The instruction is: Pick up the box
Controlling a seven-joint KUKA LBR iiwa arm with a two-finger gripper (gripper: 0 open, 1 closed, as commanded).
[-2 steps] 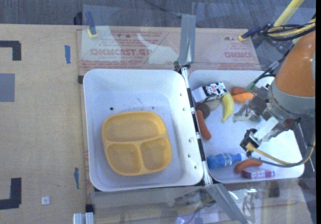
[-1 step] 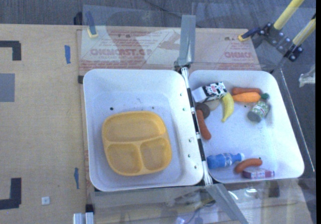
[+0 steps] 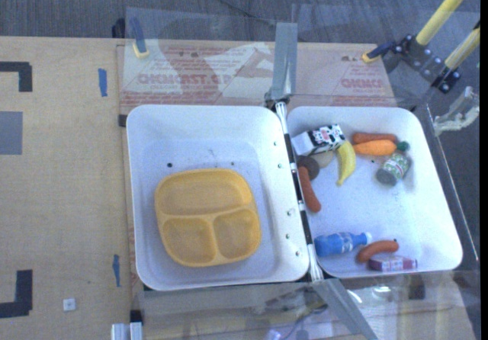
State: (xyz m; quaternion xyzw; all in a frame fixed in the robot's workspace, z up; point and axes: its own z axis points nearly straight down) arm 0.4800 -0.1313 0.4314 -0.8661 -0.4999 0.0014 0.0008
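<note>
Two white bins sit side by side: the left bin (image 3: 145,140) holds a yellow divided plate (image 3: 207,216), and the right bin (image 3: 435,201) holds everything I care about. The box I take to be mine is the cow-patterned carton (image 3: 326,136) at that bin's far left corner, hard against the divider. A banana (image 3: 347,161) touches it and a dark lump (image 3: 309,165) I cannot identify sits just beside it. A descent there could catch the wall or drag the banana up too. A smaller pink box (image 3: 393,263) lies against the near rim beside a red sausage (image 3: 377,248) and a blue bottle (image 3: 341,243), so I might go for the wrong one. Whether I am spread or pressed together, I cannot tell. The carton's lower edge is hidden.
</note>
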